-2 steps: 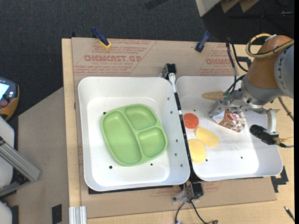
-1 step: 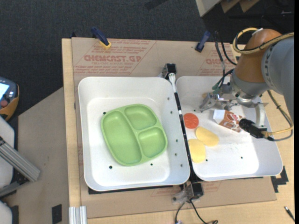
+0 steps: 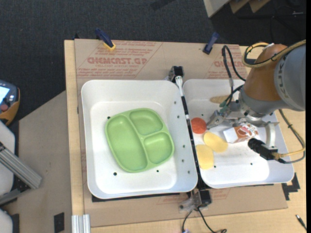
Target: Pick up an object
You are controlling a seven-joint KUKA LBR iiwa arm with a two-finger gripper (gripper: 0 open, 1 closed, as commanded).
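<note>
Objects (image 3: 215,142) in right bin (image 3: 243,177); arm (image 3: 272,81) hides the jaws.

Single fixed cam sitting high above the counter (image 3: 146,57), looking down at a slant, taking in both bins (image 3: 92,144), arm (image 3: 272,76) entering right.

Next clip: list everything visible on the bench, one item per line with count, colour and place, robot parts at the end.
White bins: 2, white, side by side on the bench; left bin, right bin.
Divided plate: 1, green, three compartments, middle of the left bin.
Round orange object: 1, orange-red, left side of the right bin.
Yellow pieces: 2, yellow, right bin below the orange one; upper, lower.
Packet: 1, white and red, right bin, under the arm's wrist.
Tan piece: 1, tan, back of the right bin.
Clamps: 2, blue, bench back edge.
Arm: 1, grey with orange band, over the right bin.
Claw: 1, metallic, low in the right bin.
</note>
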